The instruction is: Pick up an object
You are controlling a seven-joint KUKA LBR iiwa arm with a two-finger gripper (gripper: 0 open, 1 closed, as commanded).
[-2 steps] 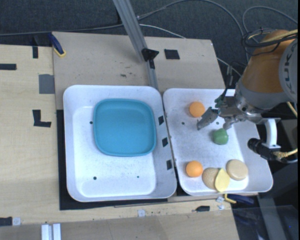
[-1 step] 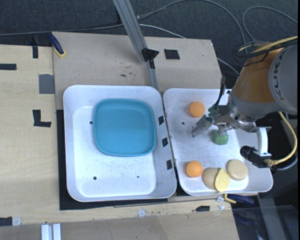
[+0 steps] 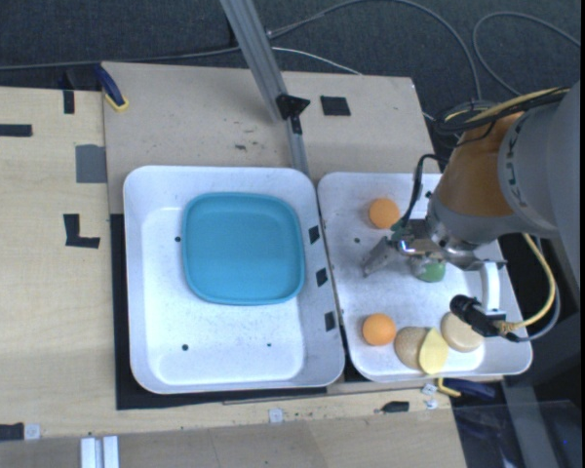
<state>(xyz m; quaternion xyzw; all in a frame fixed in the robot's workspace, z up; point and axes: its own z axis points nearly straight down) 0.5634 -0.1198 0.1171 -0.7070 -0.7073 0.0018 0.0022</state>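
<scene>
Reached in from the right, orange-banded wrist bent down over the right bin. Gripper low near the bin's middle, fingers spread wide, nothing between them. Orange ball just above it, apart. Second orange ball near the front wall. Green object tucked under the wrist. Blue plate sat in the left bin.

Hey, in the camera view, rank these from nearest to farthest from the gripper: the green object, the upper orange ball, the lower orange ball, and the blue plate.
1. Green object, right beside the gripper.
2. Upper orange ball, just above it.
3. Lower orange ball, toward the right bin's near edge.
4. Blue plate, in the left bin.
</scene>
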